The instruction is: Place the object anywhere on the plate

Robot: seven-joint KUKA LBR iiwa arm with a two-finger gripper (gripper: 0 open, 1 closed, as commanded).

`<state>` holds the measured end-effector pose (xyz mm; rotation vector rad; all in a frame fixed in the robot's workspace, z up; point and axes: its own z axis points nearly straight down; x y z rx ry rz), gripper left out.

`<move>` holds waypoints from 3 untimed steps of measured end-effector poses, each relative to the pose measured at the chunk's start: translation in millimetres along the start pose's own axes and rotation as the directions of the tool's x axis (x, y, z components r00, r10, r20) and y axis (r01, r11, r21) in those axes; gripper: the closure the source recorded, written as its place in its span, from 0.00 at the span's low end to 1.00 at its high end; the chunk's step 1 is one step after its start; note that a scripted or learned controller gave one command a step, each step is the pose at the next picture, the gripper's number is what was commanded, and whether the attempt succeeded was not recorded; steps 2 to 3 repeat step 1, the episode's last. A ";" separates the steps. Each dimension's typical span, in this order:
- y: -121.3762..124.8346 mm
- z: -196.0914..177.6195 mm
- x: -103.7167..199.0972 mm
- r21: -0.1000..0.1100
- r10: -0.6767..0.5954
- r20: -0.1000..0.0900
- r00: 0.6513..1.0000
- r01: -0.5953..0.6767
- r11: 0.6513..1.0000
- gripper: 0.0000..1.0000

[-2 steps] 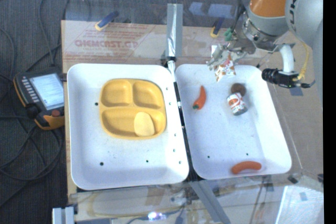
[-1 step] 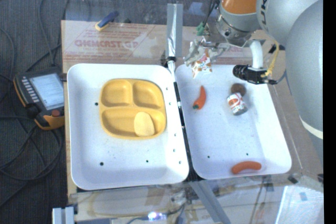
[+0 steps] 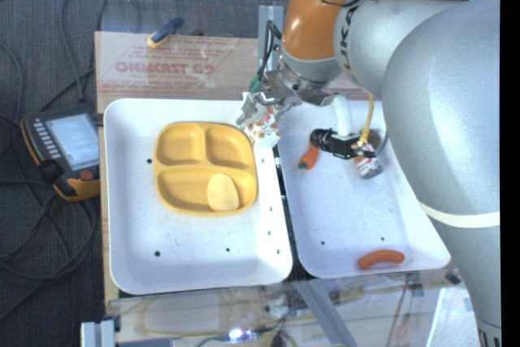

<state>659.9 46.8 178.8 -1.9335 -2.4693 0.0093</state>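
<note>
The object [image 3: 223,193], a pale yellow oval piece, lies in the front compartment of the yellow plate [image 3: 205,166] in the left bin [image 3: 130,256]; the gripper [image 3: 262,119] hangs over the bins' shared edge, beside the plate; its finger state I cannot tell; a carrot [image 3: 309,156] lies in the right bin [image 3: 341,232].

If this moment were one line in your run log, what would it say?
end effector: over left bin's right rim | plate: left bin, holds pale piece | right bin: carrot, sausage

Plate [image 3: 188,149] top compts free; arm [image 3: 422,85] overhangs right bin [image 3: 341,232]
</note>
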 end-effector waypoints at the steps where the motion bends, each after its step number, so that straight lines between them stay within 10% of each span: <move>1: 0.1 -0.2 0.0 -0.001 0.000 0.000 1.000 0.000 1.000 0.00; 3: 0.1 -0.2 0.0 -0.001 0.000 0.000 1.000 0.000 1.000 0.00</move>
